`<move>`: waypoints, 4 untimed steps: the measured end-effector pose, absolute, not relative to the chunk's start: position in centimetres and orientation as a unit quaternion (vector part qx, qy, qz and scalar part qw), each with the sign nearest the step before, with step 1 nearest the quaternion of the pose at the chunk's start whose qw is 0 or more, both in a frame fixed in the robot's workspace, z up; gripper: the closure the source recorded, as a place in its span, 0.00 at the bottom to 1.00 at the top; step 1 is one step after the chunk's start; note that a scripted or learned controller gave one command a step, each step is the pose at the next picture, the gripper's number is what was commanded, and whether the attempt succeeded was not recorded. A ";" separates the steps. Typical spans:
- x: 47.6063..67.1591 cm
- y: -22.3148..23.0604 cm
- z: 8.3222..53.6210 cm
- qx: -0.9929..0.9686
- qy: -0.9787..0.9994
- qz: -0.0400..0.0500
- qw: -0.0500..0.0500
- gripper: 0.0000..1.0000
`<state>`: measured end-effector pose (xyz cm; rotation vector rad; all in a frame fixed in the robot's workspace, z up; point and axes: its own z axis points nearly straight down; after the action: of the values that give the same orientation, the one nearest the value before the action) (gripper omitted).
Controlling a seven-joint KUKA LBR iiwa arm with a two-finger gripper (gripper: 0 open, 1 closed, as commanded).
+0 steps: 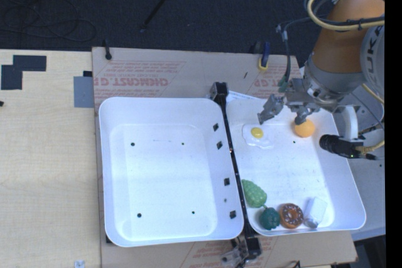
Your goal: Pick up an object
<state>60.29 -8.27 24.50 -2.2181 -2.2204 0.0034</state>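
Donut (291, 215) at near rim; gripper (287, 111) spread wide, holding nothing, above fried egg (257, 134)

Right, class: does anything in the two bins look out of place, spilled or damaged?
Nothing stands out. The fried egg, orange ball, green piece, teal piece, donut and white block lie intact inside the right bin.
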 end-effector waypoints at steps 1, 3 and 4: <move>55.0 -3.3 36.2 -0.705 -0.709 -0.004 -0.002 0.00; 47.8 6.2 54.3 -0.705 -0.710 -0.003 -0.001 0.00; 47.6 6.8 53.7 -0.707 -0.708 0.002 0.001 0.00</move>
<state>47.60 6.77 53.74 -2.2186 -2.2214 0.0055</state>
